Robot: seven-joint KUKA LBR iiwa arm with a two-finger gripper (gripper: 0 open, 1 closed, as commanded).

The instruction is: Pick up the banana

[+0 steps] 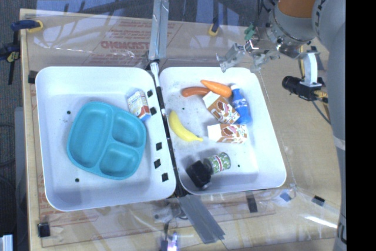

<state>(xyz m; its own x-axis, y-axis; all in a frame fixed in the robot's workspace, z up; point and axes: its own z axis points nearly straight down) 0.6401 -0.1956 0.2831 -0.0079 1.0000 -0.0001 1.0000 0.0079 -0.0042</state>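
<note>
The yellow banana (183, 128) lies in the right bin (271, 137), near its left wall, with one end pointing toward the bin's middle. My gripper (241, 58) hangs over the right bin's far rim, up and to the right of the banana and well apart from it. Its fingers (225, 62) stand open with nothing between them.
The right bin also holds a sausage (194, 91), a carrot (216, 88), a blue bottle (240, 106), two small cartons (226, 120) and a dark-capped jar (207, 168). In the left bin (50, 126) sit a blue divided plate (107, 139) and a small can (138, 104).
</note>
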